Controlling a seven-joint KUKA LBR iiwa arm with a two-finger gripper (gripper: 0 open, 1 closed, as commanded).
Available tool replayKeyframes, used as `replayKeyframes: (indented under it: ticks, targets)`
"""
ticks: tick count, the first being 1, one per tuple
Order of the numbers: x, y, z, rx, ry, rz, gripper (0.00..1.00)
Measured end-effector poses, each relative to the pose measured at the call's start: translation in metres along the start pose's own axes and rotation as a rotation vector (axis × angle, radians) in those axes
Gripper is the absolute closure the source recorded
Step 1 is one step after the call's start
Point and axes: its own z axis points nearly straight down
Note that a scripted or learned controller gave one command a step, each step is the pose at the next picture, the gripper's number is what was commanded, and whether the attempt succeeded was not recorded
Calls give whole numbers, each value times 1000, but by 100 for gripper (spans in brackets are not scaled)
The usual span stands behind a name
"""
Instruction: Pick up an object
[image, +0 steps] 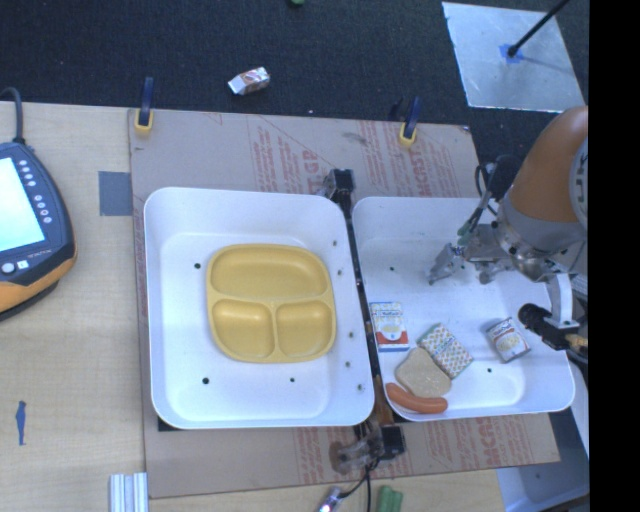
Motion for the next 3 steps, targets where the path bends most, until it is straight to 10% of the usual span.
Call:
replayKeyframes:
  ticks: [1,2,3]
  targets:
    - [35,-94,1,4,0,-3,0]
    - [32,-107,35,-12,-6,-5,0]
    - [29,-106,24,-13,-11,-10,100]
